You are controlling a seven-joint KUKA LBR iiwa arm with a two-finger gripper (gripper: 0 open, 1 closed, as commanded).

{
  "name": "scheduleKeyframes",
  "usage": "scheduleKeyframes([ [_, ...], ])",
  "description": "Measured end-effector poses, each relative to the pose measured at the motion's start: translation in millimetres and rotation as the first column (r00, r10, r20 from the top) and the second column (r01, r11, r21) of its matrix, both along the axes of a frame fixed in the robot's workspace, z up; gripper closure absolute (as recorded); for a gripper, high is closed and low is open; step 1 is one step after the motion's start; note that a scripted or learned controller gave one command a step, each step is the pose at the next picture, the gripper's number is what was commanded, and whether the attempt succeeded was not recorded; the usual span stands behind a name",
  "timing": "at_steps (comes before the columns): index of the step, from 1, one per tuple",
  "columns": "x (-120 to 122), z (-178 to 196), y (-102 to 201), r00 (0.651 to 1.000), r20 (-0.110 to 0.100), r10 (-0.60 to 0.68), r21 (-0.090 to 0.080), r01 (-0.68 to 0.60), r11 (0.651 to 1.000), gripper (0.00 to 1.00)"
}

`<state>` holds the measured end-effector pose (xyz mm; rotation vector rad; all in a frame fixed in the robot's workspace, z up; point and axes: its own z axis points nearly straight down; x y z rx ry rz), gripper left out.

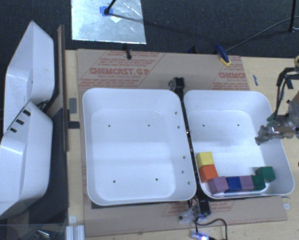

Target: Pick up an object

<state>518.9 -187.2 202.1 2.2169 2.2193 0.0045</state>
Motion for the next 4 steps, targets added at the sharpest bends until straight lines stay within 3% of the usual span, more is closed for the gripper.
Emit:
scheduleKeyframes([
  [1, 0.0, 63.1, -0.8, 1.0, 0.001, 0.0, 0.0, 0.0, 1.0, 1.0],
  [2, 10.4, 66.5, 53.5, 1.0, -0.004, 0.005, 0.002, -0.005, 1.0, 1.0],
  [4, 24.2, 38.0, 145.9, 1.0, -0.006, 0.004, 0.002, -0.004, 1.0, 1.0],
])
